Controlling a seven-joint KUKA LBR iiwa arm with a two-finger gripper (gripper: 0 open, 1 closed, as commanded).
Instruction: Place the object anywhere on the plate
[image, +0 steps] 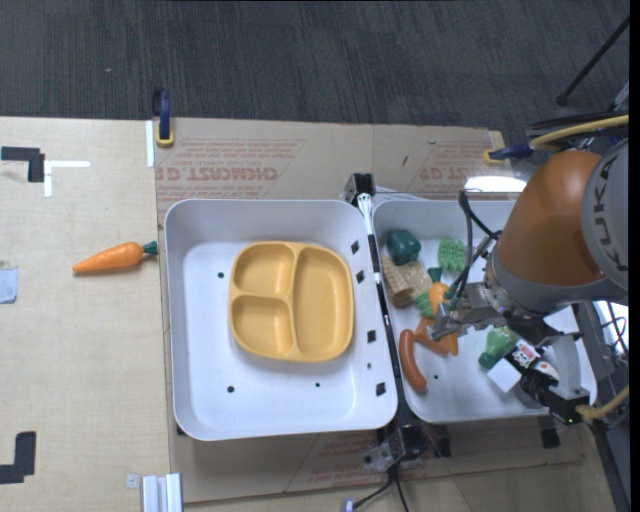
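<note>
The yellow three-compartment plate (293, 300) lies in the left white bin (200, 390) with nothing on it. My gripper (447, 322) is low in the right bin (455, 395), in the middle of the toy food. It hangs right over an orange-red piece (438, 341) and beside a small orange carrot piece (436, 297). The arm's orange band (555, 225) covers the right part of that bin. Whether anything is held is hidden by the wrist.
The right bin also holds a red sausage (412, 362), a tan cracker-like block (402, 281), a dark green piece (403, 243), pale green leaves (452, 253) and a green piece (497, 346). A toy carrot (110, 259) lies on the bench left of the bins.
</note>
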